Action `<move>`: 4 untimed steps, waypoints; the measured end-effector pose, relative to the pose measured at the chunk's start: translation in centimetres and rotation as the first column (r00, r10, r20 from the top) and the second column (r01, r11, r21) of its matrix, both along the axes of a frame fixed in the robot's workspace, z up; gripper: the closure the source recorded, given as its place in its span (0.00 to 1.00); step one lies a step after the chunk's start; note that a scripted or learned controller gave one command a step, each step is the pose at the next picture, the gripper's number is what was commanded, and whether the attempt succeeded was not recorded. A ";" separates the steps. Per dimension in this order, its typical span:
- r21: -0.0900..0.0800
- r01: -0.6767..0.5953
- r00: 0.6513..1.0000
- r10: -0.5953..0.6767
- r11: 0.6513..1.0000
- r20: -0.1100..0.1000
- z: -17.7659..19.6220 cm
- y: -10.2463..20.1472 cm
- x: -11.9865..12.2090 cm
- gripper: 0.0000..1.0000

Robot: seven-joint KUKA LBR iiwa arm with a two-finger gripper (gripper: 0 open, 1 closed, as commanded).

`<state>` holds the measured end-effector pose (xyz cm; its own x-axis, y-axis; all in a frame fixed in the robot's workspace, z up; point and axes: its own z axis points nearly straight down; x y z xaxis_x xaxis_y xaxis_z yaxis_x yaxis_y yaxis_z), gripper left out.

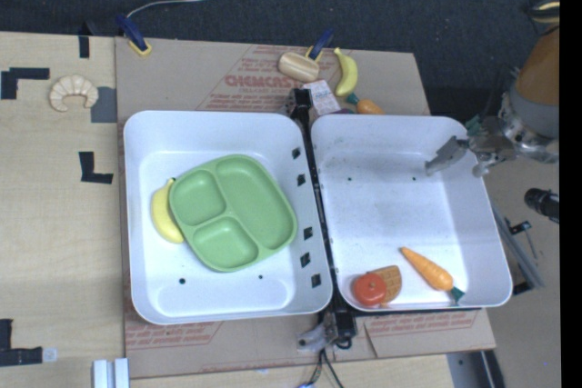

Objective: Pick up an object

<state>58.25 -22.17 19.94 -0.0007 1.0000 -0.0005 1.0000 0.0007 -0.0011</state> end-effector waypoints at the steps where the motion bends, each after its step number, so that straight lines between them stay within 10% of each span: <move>1: 0.002 0.000 1.000 0.000 1.000 -0.002 -7.7 3.3 -6.0 0.00; 2: -0.001 0.000 1.000 0.000 1.000 0.004 -11.3 5.6 -9.8 0.00; 3: -0.003 0.002 1.000 -0.002 1.000 0.007 -10.3 5.5 -9.7 1.00; 4: -0.003 0.002 1.000 -0.002 1.000 0.006 -10.3 5.5 -9.7 0.00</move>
<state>48.55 -16.70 9.61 0.0009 1.0000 -0.0031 1.0000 -0.0009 0.0054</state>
